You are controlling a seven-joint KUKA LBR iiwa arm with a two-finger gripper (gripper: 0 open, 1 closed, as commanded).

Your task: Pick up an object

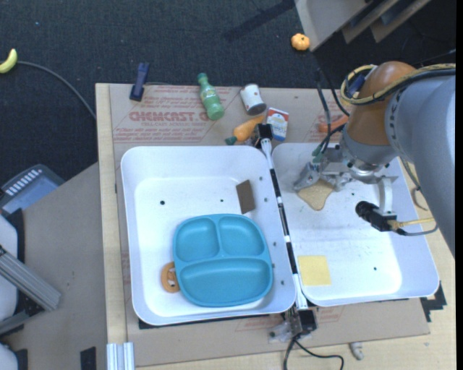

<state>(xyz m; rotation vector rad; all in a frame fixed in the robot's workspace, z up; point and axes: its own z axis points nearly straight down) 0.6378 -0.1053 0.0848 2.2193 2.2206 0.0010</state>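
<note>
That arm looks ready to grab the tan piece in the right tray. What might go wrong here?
The tan flat piece lies flush on the right bin floor, so the gripper may slide over it rather than lift it. It also sits near the bin's back corner, leaving the fingers little room.

A dark carpeted floor [79, 43] surrounds the bench, with a thin pale cable [69, 81] curving across it at ten o'clock and a yellow object [7, 61] at the far nine-to-ten o'clock edge. The bench top is a tan board [166, 114] printed with red lettering, and pale cardboard sheets [61, 238] lie over the floor toward eight o'clock. At one o'clock stands light-coloured furniture [347, 18], a small orange ball [300, 42] just beside it.
</note>
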